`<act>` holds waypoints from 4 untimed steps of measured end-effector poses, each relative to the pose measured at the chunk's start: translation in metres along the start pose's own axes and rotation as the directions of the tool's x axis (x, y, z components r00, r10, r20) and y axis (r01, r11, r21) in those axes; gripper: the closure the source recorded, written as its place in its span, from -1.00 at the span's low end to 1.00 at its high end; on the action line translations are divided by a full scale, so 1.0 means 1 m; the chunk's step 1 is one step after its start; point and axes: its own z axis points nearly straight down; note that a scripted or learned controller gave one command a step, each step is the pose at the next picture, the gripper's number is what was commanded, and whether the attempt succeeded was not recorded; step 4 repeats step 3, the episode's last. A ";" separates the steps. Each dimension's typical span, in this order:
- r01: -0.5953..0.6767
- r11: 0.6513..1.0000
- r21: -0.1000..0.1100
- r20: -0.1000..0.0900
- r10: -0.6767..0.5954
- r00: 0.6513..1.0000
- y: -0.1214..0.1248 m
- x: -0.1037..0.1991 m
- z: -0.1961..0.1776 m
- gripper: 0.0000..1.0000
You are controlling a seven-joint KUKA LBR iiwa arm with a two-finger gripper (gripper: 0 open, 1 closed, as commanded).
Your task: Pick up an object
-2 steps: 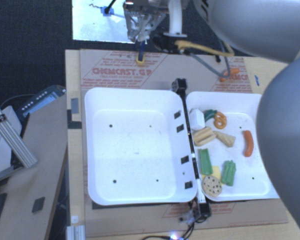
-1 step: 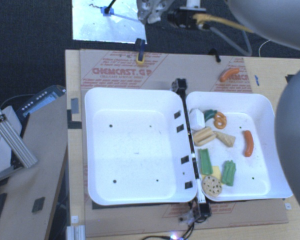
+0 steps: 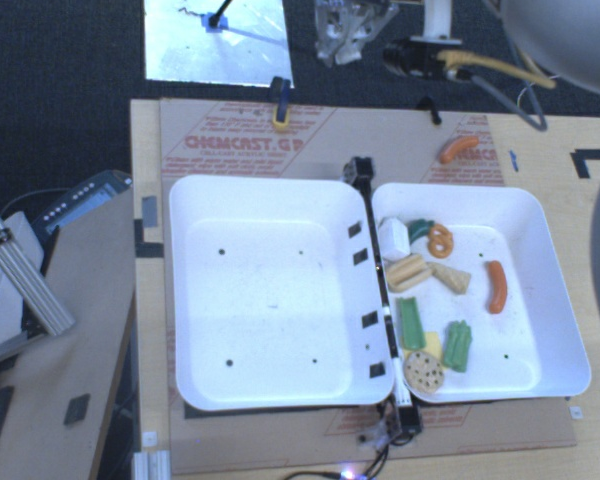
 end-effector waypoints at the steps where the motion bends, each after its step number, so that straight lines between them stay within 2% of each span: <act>1: 0.009 1.000 0.014 0.001 -0.009 1.000 -0.080 0.025 0.125 1.00; 2: 0.004 1.000 -0.007 -0.002 -0.004 1.000 -0.033 0.020 0.094 1.00; 3: 0.003 1.000 -0.009 -0.004 -0.003 1.000 0.001 0.014 0.048 1.00; 4: 0.003 1.000 -0.009 -0.004 -0.003 1.000 0.001 0.014 0.048 1.00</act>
